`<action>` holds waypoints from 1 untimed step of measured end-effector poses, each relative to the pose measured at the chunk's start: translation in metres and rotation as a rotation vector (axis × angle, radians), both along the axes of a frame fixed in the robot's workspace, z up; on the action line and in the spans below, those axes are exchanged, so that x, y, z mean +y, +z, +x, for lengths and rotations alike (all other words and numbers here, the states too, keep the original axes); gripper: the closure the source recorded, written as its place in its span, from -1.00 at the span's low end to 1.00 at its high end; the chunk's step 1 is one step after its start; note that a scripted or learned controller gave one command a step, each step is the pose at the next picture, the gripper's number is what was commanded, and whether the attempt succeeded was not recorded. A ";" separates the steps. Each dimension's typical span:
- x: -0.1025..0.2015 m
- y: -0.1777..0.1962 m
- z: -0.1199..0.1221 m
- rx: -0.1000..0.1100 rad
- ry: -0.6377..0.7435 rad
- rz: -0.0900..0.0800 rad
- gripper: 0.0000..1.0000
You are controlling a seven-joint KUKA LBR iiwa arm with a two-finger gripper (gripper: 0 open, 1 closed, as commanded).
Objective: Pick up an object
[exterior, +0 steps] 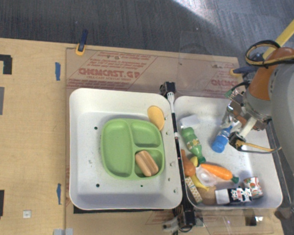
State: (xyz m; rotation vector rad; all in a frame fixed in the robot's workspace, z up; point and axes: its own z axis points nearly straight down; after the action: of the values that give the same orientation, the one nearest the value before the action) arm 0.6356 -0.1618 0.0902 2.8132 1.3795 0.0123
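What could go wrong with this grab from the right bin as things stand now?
The gripper sits at a small blue object that looks rounded, so it may slip or roll free. The right bin's lower end is crowded: carrot, green bottle and cow-print carton lie close together, so a reach there might catch several.

Left bin point(80, 150): divided plate point(120, 147), bread roll point(146, 162) in it.
Right bin point(272, 182): bottle point(192, 140), carrot point(215, 171), carton point(239, 193).

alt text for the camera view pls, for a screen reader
The gripper hangs over the right bin by a blue object, above a green bottle and toy carrot. In the left bin, a green divided plate holds a bread roll.
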 end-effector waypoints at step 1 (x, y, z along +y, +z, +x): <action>0.124 0.098 -0.072 0.009 -0.117 0.014 1.00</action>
State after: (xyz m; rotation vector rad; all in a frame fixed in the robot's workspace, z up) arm 0.5636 -0.0381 0.1881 2.9039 1.2189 0.0081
